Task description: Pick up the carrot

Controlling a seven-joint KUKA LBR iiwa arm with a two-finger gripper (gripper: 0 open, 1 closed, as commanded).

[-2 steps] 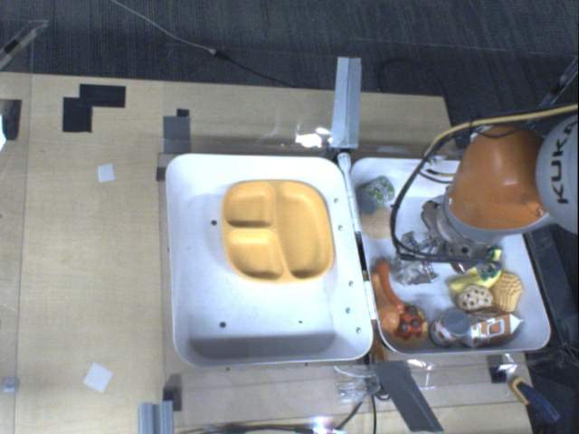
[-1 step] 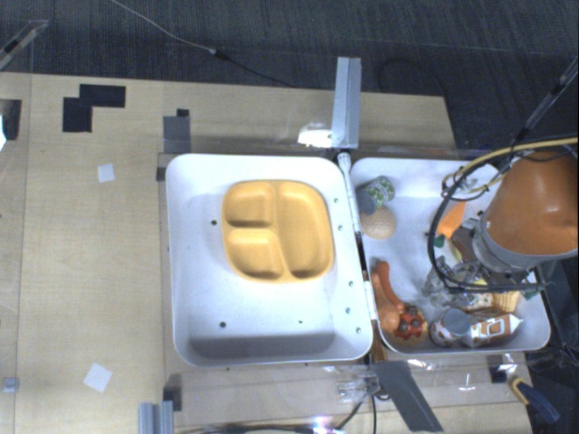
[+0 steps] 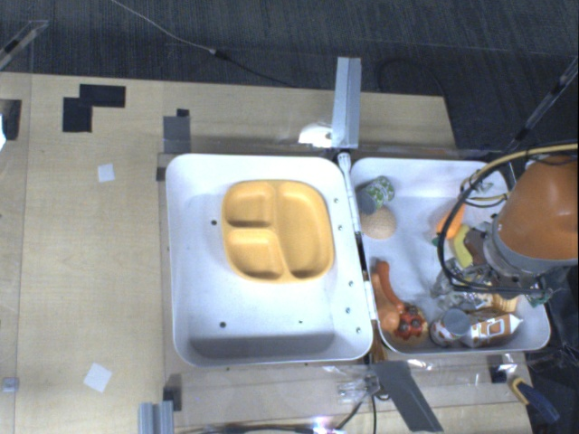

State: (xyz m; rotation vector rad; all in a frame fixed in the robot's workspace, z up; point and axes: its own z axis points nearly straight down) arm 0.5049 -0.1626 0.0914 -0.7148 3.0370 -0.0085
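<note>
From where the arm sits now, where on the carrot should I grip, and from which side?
Grip the carrot around its middle, coming straight down from above. It lies flat and elongated along the right bin's left wall, thicker end toward the red item. Set the jaws across its narrow width; the wall leaves little room on that side.

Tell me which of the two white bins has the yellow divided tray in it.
The left bin. It holds the yellow three-compartment tray. The right bin holds small items instead, among them the carrot along its left wall, and the arm reaches into it.
</note>
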